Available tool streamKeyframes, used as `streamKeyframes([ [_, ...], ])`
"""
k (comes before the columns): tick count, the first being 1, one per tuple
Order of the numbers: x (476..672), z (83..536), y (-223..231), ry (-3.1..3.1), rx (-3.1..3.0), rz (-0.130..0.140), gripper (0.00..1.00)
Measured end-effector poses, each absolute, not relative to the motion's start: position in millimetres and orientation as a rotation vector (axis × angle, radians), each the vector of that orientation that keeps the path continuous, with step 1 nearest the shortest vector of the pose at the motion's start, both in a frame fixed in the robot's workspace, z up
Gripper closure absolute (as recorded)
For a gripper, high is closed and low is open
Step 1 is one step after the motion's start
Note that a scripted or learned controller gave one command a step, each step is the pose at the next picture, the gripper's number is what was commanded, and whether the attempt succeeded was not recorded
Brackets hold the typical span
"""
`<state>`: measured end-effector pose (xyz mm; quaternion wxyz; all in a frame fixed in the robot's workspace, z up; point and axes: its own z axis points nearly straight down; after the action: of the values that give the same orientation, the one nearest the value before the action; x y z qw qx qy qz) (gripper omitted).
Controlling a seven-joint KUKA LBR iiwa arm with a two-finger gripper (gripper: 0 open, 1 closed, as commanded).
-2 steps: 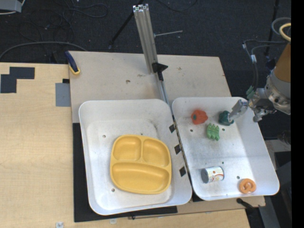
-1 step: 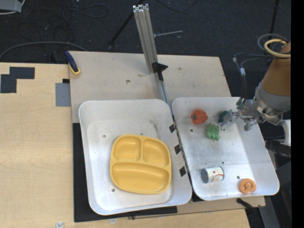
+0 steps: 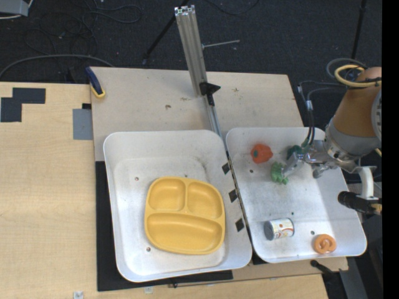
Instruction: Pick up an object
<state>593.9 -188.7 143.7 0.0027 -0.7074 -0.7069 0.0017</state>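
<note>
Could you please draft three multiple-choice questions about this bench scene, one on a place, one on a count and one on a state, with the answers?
1. Where does the yellow plate lie?
A. in the left bin
B. in the right bin
C. on the wooden bench top

2. How many loose things lie in the right bin?
A. two
B. four
C. six

3. How does the can rest?
A. upright
B. on its side
C. leaning on the bin wall

Answers:
1. A, as the plate sits on the floor of the left bin.
2. B, as there are a tomato, a green toy, the can and an orange ring.
3. B, as its round end faces sideways and its label faces up.
</note>
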Motion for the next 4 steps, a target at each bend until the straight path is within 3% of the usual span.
streamKeyframes([
  [1, 594.1, 92, -188, -2.218, -2.222, 0.001, 0.0],
  [2, 594.1, 104, -189, -2.217, -2.223, 0.001, 1.0],
  [4, 590.8, 220, -192, -2.225, -2.223, -0.002, 1.0],
])
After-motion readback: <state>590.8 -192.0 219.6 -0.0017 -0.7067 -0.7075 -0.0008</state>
